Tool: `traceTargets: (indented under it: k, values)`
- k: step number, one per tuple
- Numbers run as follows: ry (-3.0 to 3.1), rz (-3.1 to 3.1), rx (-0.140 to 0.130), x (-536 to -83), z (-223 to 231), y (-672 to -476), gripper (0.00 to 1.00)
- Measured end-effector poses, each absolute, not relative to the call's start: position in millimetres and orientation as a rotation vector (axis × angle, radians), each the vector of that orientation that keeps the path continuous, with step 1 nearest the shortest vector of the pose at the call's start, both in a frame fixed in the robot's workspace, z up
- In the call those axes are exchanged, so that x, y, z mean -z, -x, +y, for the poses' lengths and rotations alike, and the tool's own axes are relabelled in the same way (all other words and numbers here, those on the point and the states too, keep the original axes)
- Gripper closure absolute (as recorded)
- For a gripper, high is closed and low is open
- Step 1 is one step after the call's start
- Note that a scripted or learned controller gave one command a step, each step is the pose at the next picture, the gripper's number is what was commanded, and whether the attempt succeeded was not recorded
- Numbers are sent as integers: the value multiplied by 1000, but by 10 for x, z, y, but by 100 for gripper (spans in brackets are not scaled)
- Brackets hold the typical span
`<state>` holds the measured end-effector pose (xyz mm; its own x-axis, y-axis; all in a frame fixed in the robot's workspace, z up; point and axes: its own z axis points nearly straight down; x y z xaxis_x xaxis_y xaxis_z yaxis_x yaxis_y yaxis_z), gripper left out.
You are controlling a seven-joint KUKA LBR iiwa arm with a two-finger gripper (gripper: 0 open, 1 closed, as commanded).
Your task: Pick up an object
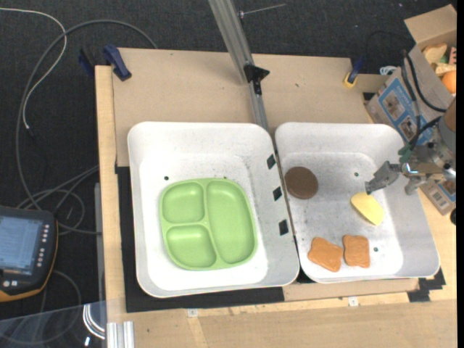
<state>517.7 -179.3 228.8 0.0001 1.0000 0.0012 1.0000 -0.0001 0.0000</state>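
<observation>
My claw [397, 179] hangs over the right bin [406, 140], fingers spread and gripping nothing. Nearest candidate: a yellow wedge [368, 208], just below and left of the fingertips, lying flat on the bin floor. I judge it light, probably a smooth plastic toy food piece, stiff enough to pinch, somewhat slippery. Best hold: across its narrow width, near the thicker end. Alternatives in the same bin: a brown disc [301, 183] and two orange pieces [340, 253], all low and flat.
</observation>
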Motion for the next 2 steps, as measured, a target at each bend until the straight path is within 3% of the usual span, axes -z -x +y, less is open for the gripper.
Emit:
traceTargets:
  k: [1, 2]
  values:
    - [2228, -2222, 2, -2660, -2029, -4887, 0]
    - [2223, -2226, 4, -2749, -2010, -4903, 100]
